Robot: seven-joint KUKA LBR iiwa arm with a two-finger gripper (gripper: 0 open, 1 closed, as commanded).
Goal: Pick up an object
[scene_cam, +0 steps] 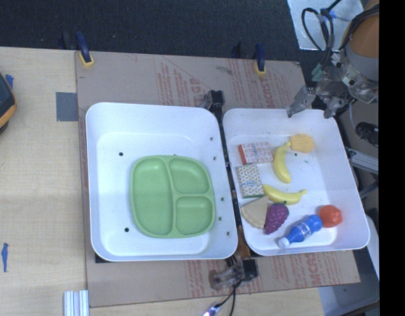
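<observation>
Your end effector (315,104) hangs over right bin's (347,176) far rim, fingers spread apart, nothing between them. Pickable things lie below it, toward the near side; nearest is yellow corn piece (301,143), then banana (281,164), long axis running away from you.

Count, big to small: two bins, one green plate (171,195) in left bin (103,176), two bananas, two boxes, one bottle (299,231).

Green tray (170,196), yellow bananas (281,164), purple grapes (276,217), blue bottle (301,230), red tomato (329,215)

right bin (344,176) | toy foods: bananas (282,163), grapes (276,217), bottle (299,231), tomato (329,215)
</observation>
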